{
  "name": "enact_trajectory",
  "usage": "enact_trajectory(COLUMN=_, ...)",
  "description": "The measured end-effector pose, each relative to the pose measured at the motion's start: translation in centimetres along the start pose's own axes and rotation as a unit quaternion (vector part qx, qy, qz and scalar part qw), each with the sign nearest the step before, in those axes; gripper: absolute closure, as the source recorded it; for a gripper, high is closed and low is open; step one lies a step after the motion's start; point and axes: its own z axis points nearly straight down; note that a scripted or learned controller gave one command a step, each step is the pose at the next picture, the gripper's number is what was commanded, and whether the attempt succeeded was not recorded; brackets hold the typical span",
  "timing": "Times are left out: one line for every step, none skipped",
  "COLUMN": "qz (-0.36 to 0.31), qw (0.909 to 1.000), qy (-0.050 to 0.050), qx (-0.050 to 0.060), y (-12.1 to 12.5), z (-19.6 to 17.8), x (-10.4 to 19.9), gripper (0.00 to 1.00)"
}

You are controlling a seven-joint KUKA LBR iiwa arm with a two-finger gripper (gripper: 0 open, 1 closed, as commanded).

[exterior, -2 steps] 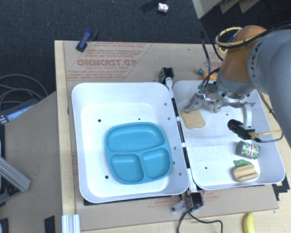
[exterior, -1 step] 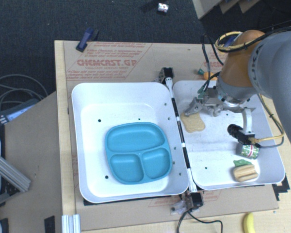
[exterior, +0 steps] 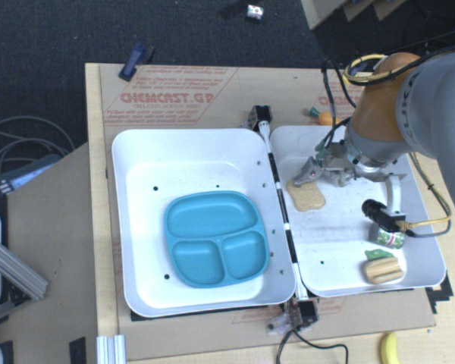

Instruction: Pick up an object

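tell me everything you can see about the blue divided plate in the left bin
The blue divided plate is a light blue, rounded rectangle that looks like smooth plastic. It has three compartments: one wide one along the far side and two smaller ones along the near side, split by raised ridges. It lies flat and upright on the floor of the left bin, turned slightly askew, nearer the front wall. Nothing rests in it, and only the bin floor touches it.

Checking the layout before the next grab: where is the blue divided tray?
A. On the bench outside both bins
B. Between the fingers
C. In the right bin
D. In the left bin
D: the tray lies flat on the floor of the left bin, across the divider from the gripper.
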Motion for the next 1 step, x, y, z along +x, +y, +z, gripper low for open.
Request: enact_trajectory(qz=0.000, qw=1.0000, qy=-0.001, qx=0.001, y=1.90, z=-4.00, x=-2.68, gripper=0.00)
